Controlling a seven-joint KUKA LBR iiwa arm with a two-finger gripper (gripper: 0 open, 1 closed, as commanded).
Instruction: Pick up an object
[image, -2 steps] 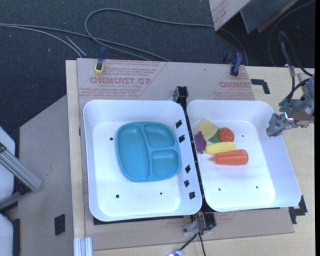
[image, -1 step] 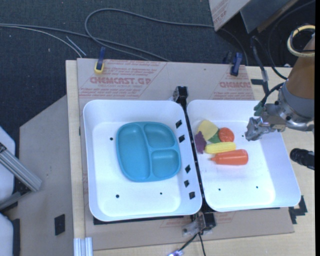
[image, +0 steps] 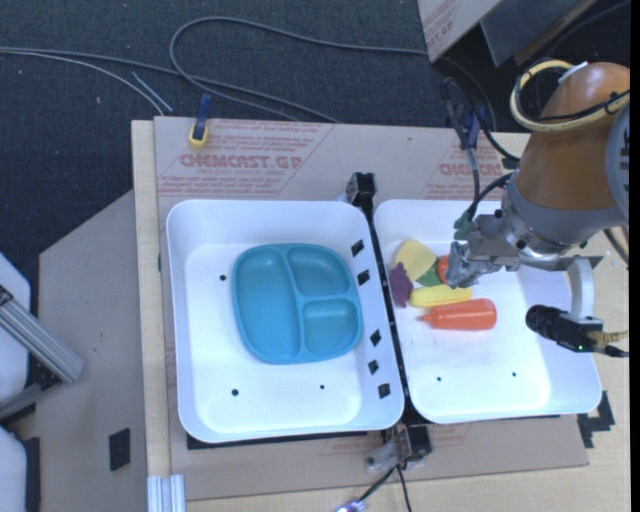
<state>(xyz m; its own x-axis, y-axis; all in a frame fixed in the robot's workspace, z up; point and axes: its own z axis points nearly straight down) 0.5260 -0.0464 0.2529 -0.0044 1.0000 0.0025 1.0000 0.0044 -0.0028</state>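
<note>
Now the arm (image: 575, 150) reaches in from the right and its gripper (image: 462, 268) is low over the right bin (image: 520, 395), at the small heap of toy food near the bin's left wall. From where I stand I cannot tell how the end effector is set, and I see no object clearly taken by it. Just under it lies a yellow corn cob (image: 440, 296), and touching this, toward the front, an orange carrot-like piece (image: 462, 316). A yellow-green piece (image: 418, 257) and a purple piece (image: 400, 285) lie just beside, closer to the divider. In the left bin (image: 270, 410) a blue divided plate (image: 297, 301) lies flat near the middle.
</note>
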